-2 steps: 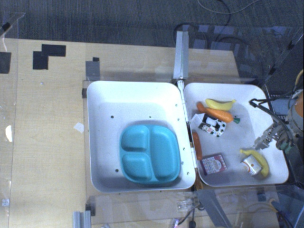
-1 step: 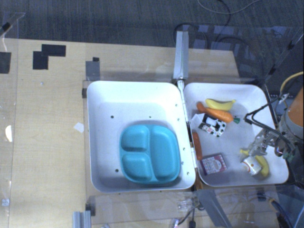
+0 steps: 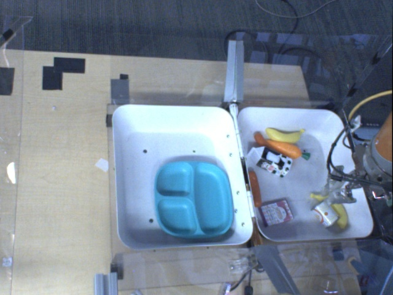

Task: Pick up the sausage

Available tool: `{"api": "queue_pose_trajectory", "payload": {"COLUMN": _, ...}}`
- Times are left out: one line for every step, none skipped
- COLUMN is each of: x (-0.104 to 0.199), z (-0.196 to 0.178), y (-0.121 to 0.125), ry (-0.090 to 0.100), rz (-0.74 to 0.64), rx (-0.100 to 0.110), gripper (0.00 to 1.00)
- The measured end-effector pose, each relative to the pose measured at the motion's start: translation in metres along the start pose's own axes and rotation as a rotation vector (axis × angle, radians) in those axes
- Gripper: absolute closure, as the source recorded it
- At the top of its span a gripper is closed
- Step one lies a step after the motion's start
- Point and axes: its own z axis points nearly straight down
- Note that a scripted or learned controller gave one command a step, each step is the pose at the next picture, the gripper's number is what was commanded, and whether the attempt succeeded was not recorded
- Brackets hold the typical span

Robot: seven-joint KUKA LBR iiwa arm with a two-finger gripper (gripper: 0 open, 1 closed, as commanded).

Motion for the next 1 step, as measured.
{"api": "queue_pose_trajectory", "payload": {"x": -0.0058, "z": -0.002, "y": -0.0009, "ry": 0.002, "rz": -0.044, "rx": -0.001, "gripper": 1.0}}
